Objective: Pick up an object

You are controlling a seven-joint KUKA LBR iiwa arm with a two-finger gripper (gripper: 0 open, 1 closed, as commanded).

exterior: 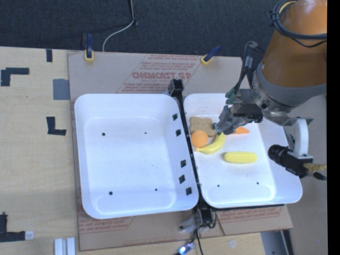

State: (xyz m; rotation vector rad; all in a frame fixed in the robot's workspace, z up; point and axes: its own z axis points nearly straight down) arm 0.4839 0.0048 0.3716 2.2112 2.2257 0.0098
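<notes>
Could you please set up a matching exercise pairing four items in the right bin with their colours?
Items:
1. banana
2. corn
3. round fruit
4. bread

Descriptions:
A. tan, nearest the bin's far edge
B. orange, beside the divider
C. yellow and curved
D. yellow and straight, lying apart from the rest

Pairs: 1-C, 2-D, 3-B, 4-A

I count under my reach a cardboard sheet (159, 76) with red print, held at its far edge by two clamps (88, 53), one yellow-jawed at each corner. A thin white cable (129, 15) trails across the dark floor (186, 15) beyond it. Black tape marks (53, 126) sit on the wooden bench (32, 158) to the left.
</notes>
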